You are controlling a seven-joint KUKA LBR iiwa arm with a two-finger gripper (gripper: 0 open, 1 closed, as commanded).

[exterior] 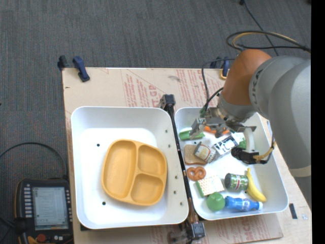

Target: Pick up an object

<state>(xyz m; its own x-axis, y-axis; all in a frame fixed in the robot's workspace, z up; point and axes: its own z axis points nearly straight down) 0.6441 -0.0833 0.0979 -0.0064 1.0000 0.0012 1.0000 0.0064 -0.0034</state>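
Reaching in over the right bin (280, 200), our fingers (205, 124) hang low at its upper left corner, above the crowded end of the pile, which we judge is why the arm is tipped down there: most of the small things lie within easy drop of them. We cannot tell how far apart the fingers stand, nor whether anything sits between them, because the wrist and its fittings hide the tips. Just below them lies a green piece (185, 134) against the bin wall, and just past that a brown slice (195, 154) with a small packet on it. Farther toward the near rim we see a pretzel (196, 173), a pale wafer (208, 186), a green ball (215, 202), a dark can (235, 182), a banana (254, 186) and a blue bottle (242, 204), all well apart from the fingers. A black-and-white carton (225, 145) sits close beside the wrist. Any of these would serve as the thing to lift; the green piece looks nearest. The bin wall and the tight packing may hinder a clean close. The left bin (84, 131) holds a yellow divided tray (134, 172), and both bins rest on the desk (127, 85).
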